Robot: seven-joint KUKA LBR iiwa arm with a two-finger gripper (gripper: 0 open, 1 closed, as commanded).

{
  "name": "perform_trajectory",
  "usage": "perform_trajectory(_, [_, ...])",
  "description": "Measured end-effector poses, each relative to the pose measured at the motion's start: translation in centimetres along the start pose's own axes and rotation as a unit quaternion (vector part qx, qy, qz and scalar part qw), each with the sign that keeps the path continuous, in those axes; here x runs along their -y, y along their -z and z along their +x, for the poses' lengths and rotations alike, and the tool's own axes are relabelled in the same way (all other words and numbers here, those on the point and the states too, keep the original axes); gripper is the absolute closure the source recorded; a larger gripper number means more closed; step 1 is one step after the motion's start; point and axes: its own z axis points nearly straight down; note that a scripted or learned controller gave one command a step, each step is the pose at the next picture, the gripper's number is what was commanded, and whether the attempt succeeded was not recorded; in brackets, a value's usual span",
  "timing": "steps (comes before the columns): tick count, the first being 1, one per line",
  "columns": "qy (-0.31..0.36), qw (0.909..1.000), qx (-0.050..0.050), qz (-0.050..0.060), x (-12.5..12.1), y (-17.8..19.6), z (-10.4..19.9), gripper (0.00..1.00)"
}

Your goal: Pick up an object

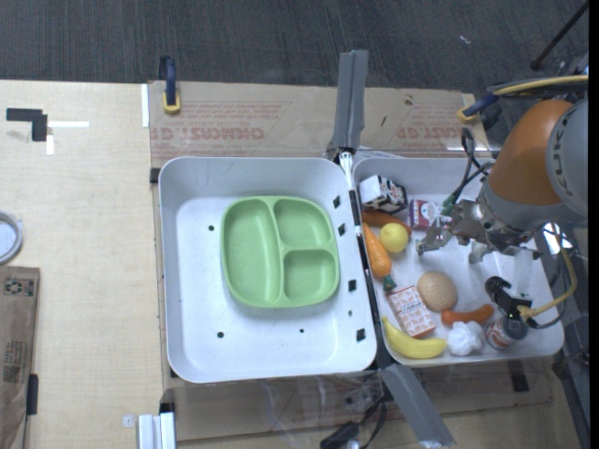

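A: nearest us, a curved yellow plastic banana (413, 341) lies along the front wall of the right-hand shallow white bin (552, 344), just beside a round tan bread roll (436, 291).

B: and the two-finger gripper (438, 236)?

A: low over that bin near a small yellow lemon (394, 237). Can't tell its state.

B: left white bin (187, 344) holds a green divided plate (280, 251).

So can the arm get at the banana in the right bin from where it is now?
Probably yes. The banana lies uncovered at the near edge of the right bin, with nothing on top. The gripper hangs over that bin, though a small packet crowds the banana.
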Motion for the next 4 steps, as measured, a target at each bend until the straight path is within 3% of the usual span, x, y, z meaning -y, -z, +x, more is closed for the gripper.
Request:
perform_trajectory(1, [0.037, 0.9993, 0.004, 0.01, -6.9, -0.2, 3.7, 0.0])
perform_trajectory(2, [0.037, 0.9993, 0.004, 0.009, -6.9, 0.6, 3.7, 1.0])
perform_trajectory(3, [0.099, 0.9951, 0.001, 0.0, -2.2, 10.0, 7.5, 1.0])
perform_trajectory(4, [0.054, 0.9985, 0.001, 0.0, -3.3, 13.0, 11.0, 1.0])
